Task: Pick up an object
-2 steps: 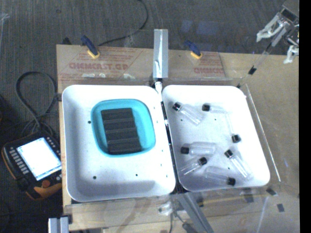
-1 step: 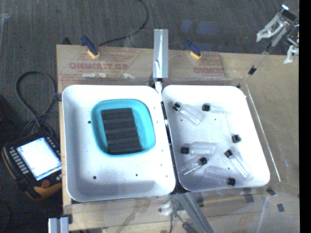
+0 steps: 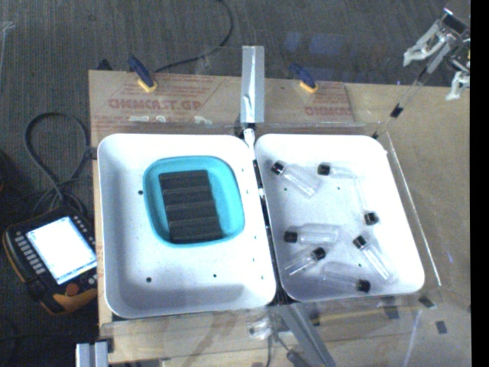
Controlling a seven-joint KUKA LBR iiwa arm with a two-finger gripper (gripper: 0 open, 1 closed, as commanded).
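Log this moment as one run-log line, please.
hand: top right, outside bins | right bin: clear vials scattered, none held | left bin: blue tray | pick not begun

Two bins sit side by side on the tabletop (image 3: 428, 113). The left bin (image 3: 122, 281) holds a tray (image 3: 229, 182) at its centre. The right bin (image 3: 397, 174) holds seven vials (image 3: 294, 177) scattered across its floor. A pendant (image 3: 53, 258) lies at the frame's lower left, beside the tabletop.
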